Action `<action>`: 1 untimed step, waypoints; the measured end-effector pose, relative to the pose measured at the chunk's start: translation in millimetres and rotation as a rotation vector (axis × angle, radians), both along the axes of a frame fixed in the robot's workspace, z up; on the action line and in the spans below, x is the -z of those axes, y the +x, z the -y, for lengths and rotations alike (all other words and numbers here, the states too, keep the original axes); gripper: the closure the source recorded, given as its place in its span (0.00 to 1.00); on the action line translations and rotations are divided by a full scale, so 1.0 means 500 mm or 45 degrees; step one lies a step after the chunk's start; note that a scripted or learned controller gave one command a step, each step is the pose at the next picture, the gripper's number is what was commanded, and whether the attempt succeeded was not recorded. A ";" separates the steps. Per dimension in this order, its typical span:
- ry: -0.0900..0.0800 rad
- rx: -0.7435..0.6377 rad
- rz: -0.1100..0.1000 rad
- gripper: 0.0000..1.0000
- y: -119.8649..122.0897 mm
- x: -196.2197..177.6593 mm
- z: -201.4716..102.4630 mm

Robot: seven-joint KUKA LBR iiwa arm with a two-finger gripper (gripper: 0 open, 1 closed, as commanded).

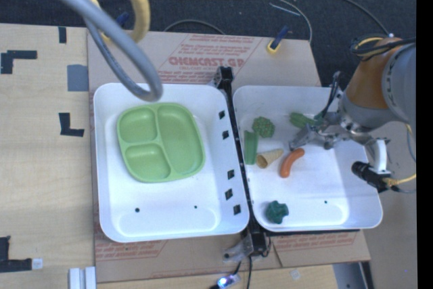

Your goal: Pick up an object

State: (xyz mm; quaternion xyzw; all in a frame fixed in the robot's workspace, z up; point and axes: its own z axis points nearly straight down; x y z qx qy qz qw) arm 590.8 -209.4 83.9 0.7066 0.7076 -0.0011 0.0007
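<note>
Two bins side by side on cardboard [203, 54], split by a black divider. Left bin [111, 213]: holds one green plate [161, 142], lying flat with three compartments, probably a drop-off spot and no concern for a pick. Right bin [362, 213]: holds all the loose pieces, spread apart rather than heaped, so each could be taken alone.

Near the divider: broccoli [263, 126], a green stick [250, 147] just below it, and a cone [269, 158] beside the stick. Toward the front edge, well apart from the rest: a dark green lump [276, 211]. Mid-bin: an orange sausage [292, 162], lying at a slant. Toward the back: a small green piece [300, 120].

Reaching in from the right, low over the bin: the arm [379, 88], with the gripper [304, 139] between the green piece and the sausage, just above the sausage's upper end. Cannot tell whether the claw is apart or together; too dark and small against the wrist. Nothing seen clamped in it.

Likely target, judging by nearness: the sausage, still resting on the bin floor. Likely risk: a round, slanted shape rolling or sliding aside instead of being caught.
</note>
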 end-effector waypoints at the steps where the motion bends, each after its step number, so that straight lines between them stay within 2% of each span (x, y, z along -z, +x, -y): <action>1: -0.003 -0.001 0.006 1.00 0.003 -0.026 0.001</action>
